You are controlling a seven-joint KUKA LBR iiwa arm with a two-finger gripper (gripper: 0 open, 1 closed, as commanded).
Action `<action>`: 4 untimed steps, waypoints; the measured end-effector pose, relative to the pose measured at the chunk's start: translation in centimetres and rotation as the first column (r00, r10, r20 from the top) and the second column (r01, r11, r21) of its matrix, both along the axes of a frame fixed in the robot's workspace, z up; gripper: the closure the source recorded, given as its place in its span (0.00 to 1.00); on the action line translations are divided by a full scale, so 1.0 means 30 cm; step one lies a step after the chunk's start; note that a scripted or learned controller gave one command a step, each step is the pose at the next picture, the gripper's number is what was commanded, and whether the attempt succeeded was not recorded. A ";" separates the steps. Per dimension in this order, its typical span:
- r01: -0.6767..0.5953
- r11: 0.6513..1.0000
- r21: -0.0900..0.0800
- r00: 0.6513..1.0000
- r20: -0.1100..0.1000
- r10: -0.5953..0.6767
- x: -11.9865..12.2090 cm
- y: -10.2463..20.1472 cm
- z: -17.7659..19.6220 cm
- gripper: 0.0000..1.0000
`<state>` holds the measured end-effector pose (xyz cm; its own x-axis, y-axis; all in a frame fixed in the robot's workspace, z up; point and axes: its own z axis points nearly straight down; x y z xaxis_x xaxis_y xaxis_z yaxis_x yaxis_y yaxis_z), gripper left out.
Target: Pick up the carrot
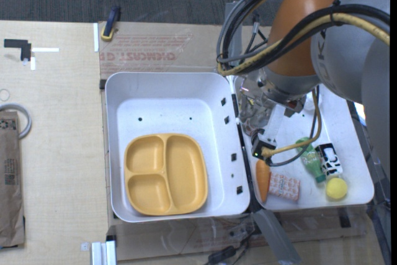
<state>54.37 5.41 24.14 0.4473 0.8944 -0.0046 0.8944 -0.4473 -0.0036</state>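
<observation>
The carrot (262, 180) is orange and lies lengthwise against the left wall of the right bin (356, 133), near its front corner. My gripper (250, 116) hangs over the same wall farther back, above and behind the carrot's top end. Nothing can be seen held in it. The grey arm with its orange band covers the back of the right bin.
A pink-patterned packet (284, 187) touches the carrot's right side. A green bottle with a black-and-white label (319, 162) and a yellow ball (336, 189) lie further right. The left bin (161, 96) holds a yellow divided plate (166, 172).
</observation>
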 end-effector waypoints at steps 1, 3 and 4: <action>0.156 0.988 -0.001 0.988 0.001 -0.156 0.026 -0.221 0.518 0.00; 0.197 0.980 -0.001 0.980 0.002 -0.197 0.134 -0.202 0.663 0.00; 0.101 0.995 -0.001 0.995 -0.002 -0.101 0.206 -0.226 0.474 0.00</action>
